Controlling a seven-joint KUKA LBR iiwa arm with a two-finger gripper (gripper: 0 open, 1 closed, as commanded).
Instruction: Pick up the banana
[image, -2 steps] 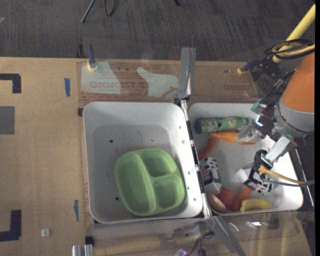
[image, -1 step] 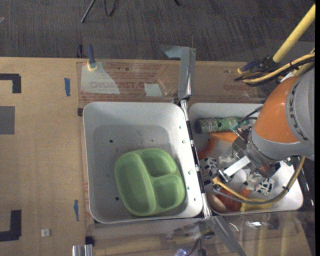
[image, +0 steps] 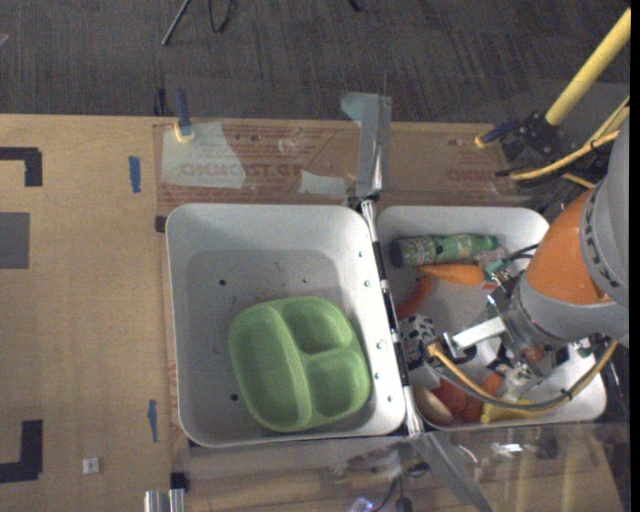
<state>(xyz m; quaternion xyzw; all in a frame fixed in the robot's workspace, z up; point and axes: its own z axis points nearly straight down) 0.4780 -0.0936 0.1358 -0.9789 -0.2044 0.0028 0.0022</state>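
1. The arm (image: 585, 265) reaches in from the right and covers much of the right bin (image: 470, 213), so its middle and right part are hidden.
2. The hand (image: 512, 372) hangs low over that bin's near half. Brackets and cables crowd it, and I cannot tell whether its fingers are spread or pressed together.
3. The banana (image: 510, 411) is hard to make out. A yellow strip by the right bin's near wall, just below the hand, is likeliest it, though it could be a cable.
4. The part that shows runs left to right along that wall; its ends are hidden.
5. A pale round thing (image: 432, 403) and a red-orange thing (image: 465, 400) lie just left of it, crowding the near left corner.
6. A green bottle (image: 445, 247) lies on its side along the far wall, with an orange thing (image: 450, 275) just beside it.
7. The left bin (image: 175, 300) holds a green divided plate (image: 300, 362) toward its near right corner. Bare floor is open at its far and left sides.
8. The bins' rims meet in the middle of the bench (image: 80, 300).
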